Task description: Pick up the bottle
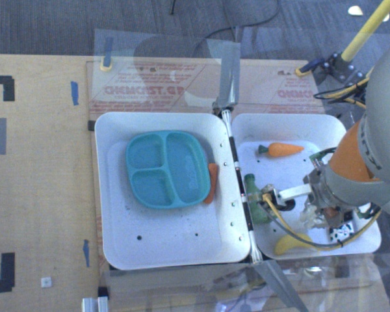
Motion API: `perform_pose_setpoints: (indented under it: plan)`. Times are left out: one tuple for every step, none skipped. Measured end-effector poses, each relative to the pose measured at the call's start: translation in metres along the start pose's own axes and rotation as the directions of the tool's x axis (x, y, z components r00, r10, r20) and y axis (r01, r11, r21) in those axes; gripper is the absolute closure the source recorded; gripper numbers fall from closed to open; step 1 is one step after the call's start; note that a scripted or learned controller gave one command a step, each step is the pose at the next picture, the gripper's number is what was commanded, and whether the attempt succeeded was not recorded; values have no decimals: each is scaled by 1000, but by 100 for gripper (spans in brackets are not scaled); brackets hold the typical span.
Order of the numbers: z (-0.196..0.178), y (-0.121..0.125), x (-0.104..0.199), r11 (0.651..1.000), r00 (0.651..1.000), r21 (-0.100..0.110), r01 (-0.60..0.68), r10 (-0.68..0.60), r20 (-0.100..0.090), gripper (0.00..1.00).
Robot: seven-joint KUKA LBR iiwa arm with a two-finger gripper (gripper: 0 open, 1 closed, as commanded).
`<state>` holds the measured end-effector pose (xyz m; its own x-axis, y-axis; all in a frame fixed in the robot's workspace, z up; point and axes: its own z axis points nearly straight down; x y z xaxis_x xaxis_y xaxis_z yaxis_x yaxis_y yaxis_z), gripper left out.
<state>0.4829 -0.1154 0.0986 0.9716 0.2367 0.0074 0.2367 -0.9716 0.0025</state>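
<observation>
The bottle (253, 199) is dark green and lies along the left wall of the right bin (325, 130), neck pointing to the far side. My gripper (315, 214) hangs low over the near right part of that bin, below the orange wrist band, about a hand's width to the right of the bottle. Nothing shows as held in it.
An orange carrot (281, 150) lies at the far side of the right bin, and a yellow banana-like piece (291, 243) rests near its front wall. In the left bin (110, 194) sits a teal divided plate (168, 169) with a small orange item (212, 182) against its right rim.
</observation>
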Motion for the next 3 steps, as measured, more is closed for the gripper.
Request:
perform_pose_setpoints:
  plan:
    - [-120, -89, 19, 984, 984, 6, 175, -175, 10, 100]
    - [-85, -174, 51, 996, 995, 7, 94, -94, 12, 100]
    - [-46, -184, 127, 999, 999, 5, 53, -54, 9, 100]
